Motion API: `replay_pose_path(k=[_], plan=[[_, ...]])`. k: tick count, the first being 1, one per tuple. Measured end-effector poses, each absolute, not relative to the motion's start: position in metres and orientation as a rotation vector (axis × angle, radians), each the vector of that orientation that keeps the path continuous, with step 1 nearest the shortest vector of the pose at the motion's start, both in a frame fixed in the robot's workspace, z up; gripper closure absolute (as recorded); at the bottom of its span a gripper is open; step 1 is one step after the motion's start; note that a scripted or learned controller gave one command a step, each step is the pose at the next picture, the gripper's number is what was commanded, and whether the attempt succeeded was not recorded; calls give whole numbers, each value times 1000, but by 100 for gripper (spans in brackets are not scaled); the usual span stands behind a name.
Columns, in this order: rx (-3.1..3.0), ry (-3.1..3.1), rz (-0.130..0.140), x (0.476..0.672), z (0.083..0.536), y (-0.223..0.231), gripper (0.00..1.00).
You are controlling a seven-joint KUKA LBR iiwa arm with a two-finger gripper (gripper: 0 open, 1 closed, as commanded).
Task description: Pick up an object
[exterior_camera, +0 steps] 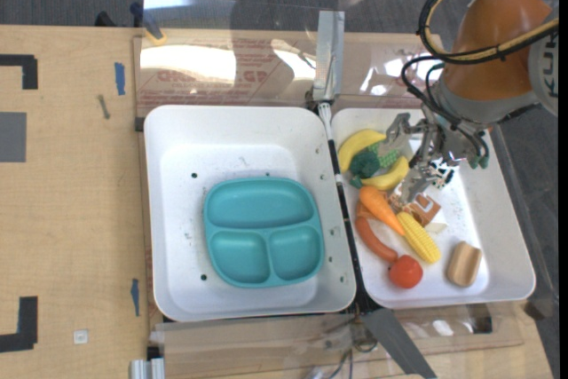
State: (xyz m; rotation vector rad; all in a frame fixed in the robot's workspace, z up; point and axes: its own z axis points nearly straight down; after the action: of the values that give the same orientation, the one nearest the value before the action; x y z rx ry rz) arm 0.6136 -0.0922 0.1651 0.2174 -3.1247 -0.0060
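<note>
Hanging low over the right bin (510,266), the gripper (417,182) is seen amid a tight pile of toy food. Whether the jaws are spread or pressed together can't be told; metal parts and cables blur into the clutter, and nothing is clearly seen pinched between them.

No particular obj. is named by the task, so the nearest candidates are weighed. The corn cob (417,235) lies just below and toward the near edge from the gripper tip, long axis running diagonally from upper left to lower right. The carrot (380,207) is set just left of the tip, roughly parallel w/ the corn. A small brown-and-white block (427,209) sits just right of the corn's top end, approx. under the tip. The banana (373,146) and a green broccoli-like piece (368,161) are found up-left, touching each other. A sausage (374,240), a tomato (406,272) and a bread roll (463,264) are placed farther toward the near rim, apart from the tip.

Judged from this, corn or the small block is closest; a grasp across the corn's short axis would be needed, and neighbours touching it could be snagged.

The left bin (169,138) is occupied by a teal divided plate (263,229).
</note>
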Motion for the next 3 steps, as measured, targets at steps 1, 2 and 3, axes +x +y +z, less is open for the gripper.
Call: replay_pose_path(k=[1, 2, 3], plan=[[218, -3138, 1, 608, 95, -94, 0], [219, -3139, 1, 609, 101, -93, 100], [1127, -2940, 0, 590, 184, -88, 100]])
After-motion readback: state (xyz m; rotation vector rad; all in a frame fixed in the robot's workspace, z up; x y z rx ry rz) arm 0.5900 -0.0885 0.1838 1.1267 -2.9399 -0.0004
